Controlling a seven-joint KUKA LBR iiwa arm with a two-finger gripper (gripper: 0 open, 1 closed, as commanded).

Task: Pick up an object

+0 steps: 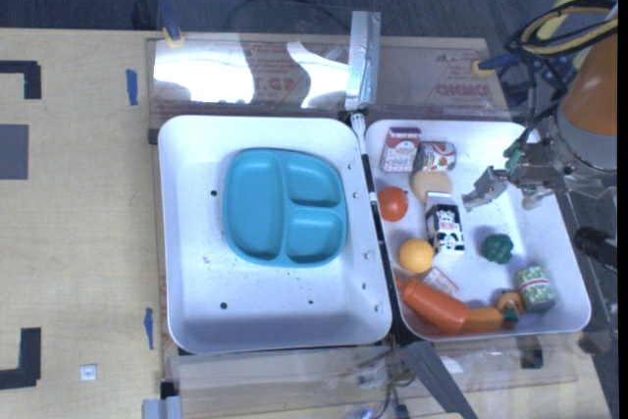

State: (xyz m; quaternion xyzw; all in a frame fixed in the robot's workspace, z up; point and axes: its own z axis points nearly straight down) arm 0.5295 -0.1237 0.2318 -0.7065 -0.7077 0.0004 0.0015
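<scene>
The grey two-finger gripper (505, 183) hung over the right shallow white bin (574, 255), fingers apart and clamped on nothing, seemingly poised for a pick. Just beside it lay the small dark green lumpy object (497, 247), the likeliest target among the scattered toy foods.

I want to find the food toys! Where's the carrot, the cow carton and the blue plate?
carrot (435, 304), camera view, middle of its orange body.
cow carton (446, 228), camera view, its spotted front.
blue plate (285, 207), camera view, ridge between its compartments.
</scene>
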